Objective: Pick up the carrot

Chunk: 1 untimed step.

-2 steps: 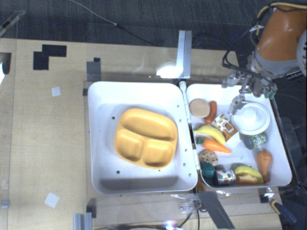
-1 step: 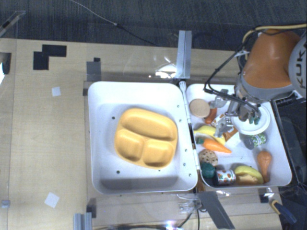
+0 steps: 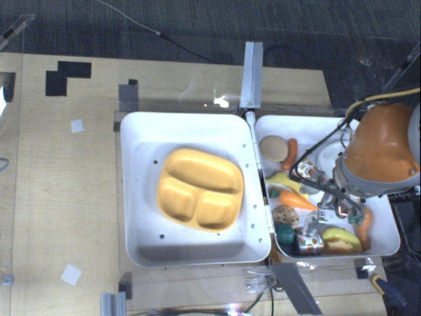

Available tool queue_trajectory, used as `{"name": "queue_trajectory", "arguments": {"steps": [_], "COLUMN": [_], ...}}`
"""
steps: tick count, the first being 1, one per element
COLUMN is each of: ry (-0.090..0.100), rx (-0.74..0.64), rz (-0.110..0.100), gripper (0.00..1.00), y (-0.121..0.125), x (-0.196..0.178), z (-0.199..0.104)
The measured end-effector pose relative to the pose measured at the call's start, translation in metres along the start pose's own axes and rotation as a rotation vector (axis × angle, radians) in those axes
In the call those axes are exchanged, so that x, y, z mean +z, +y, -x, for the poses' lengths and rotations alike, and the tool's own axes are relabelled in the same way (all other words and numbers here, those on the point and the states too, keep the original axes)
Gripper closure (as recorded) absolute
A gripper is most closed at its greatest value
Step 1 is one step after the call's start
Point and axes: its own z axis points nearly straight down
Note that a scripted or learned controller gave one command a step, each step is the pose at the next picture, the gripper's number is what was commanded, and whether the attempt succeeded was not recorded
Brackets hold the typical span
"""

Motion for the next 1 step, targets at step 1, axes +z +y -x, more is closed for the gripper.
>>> {"name": "queue_trajectory", "arguments": {"steps": [1], "ry": [-0.004], "rx": [-0.175], "rz": [0.002], "gripper": [0.00], "y": [0.0268], "x": [0.0193], "z": [0.0666]}}
